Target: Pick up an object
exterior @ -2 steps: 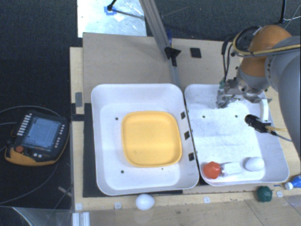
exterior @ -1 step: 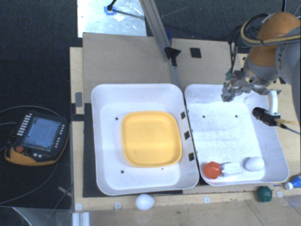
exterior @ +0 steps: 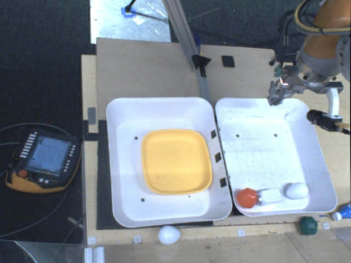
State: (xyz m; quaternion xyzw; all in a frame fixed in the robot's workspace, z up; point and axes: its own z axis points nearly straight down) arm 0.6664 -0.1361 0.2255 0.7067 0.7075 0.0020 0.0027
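Orange ball (exterior: 247, 197) waits in the right bin (exterior: 274, 147); the claw (exterior: 276, 96) hovers at the far rim, grip unclear, and must next travel toward it.

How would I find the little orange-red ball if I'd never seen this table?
Look at the right white bin, the one without the yellow plate. Along its near edge lie three small things in a row. The orange-red ball is leftmost, the only coloured one; its neighbours are white.
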